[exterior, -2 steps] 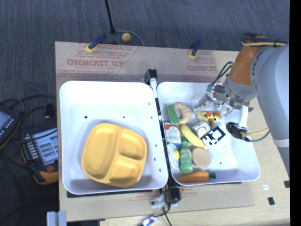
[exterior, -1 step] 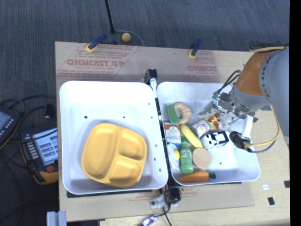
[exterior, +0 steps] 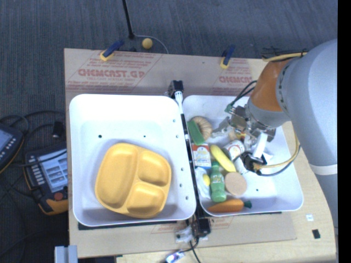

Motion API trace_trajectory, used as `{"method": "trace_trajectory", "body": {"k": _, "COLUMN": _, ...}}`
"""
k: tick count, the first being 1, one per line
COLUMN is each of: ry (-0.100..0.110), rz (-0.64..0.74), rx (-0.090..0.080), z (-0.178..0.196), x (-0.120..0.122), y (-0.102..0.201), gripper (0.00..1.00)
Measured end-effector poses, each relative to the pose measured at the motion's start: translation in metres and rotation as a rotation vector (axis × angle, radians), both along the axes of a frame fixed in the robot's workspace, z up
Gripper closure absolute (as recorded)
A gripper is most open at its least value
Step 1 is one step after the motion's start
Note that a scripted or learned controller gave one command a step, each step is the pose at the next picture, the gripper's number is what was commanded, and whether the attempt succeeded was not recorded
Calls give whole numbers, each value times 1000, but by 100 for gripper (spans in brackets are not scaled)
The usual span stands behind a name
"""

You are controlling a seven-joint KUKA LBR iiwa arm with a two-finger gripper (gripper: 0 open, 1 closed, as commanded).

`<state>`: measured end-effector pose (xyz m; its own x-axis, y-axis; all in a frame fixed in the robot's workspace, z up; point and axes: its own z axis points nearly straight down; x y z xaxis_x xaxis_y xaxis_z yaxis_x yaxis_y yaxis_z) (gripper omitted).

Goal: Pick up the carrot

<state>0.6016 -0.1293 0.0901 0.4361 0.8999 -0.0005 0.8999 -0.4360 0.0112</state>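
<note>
Far left of gripper (exterior: 248,147): yellow tray (exterior: 133,178) in left bin (exterior: 82,119). Left and below gripper, well apart: carrot (exterior: 225,205), flat against near wall of right bin (exterior: 285,196), beside green bottle (exterior: 217,182). Just left: banana (exterior: 221,158). Finger state: could not tell. Advised descent along carrot's middle, clear of wall and bottle.

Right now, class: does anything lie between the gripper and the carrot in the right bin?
Yes. The gripper sits over the middle of the right bin; the carrot lies at its near wall. Between them lie a tan round disc and a green bottle.
</note>
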Motion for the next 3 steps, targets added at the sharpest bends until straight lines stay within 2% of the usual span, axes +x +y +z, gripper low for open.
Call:
{"method": "trace_trajectory", "body": {"k": 1, "ry": 3, "rz": 418, "rx": -5, "z": 0, "x": 12, "y": -54, "gripper": 0}}
{"method": "trace_trajectory", "body": {"k": 2, "ry": 1, "rz": 419, "rx": -5, "z": 10, "x": 13, "y": -53, "gripper": 100}}
{"method": "trace_trajectory", "body": {"k": 3, "ry": 36, "rz": 1144, "rx": -1, "z": 1, "x": 26, "y": -34, "gripper": 100}}
